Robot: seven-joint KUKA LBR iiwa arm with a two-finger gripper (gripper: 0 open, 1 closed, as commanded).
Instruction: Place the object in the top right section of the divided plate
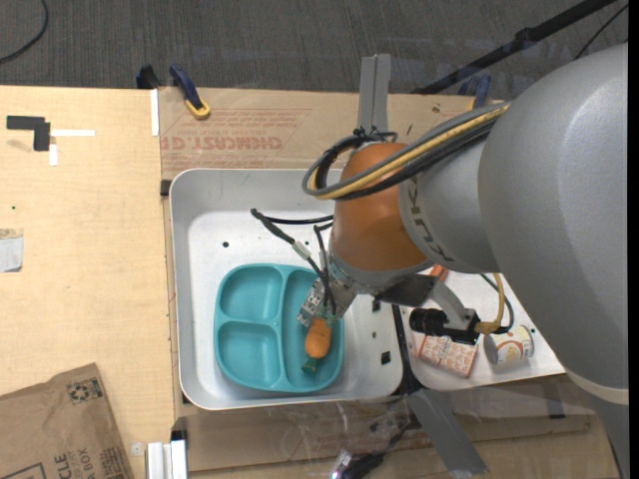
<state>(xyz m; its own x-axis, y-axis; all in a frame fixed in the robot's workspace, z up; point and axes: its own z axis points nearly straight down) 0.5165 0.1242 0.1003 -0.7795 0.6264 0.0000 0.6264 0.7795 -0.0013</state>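
The gripper (317, 312) hangs over the teal plastic divided plate (250, 347), right above a small orange carrot-shaped toy (317, 340) in its right section. Can't tell its grip from here.

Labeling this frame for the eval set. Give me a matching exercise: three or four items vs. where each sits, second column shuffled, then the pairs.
Items:
1. carrot
2. divided plate
3. small box
4. small cup

Places:
A. left bin, on its floor
B. right bin, lying on its side by the right rim
C. long right section of the plate
D. right bin, beside the cup, just left of it

Pairs: 1-C, 2-A, 3-D, 4-B
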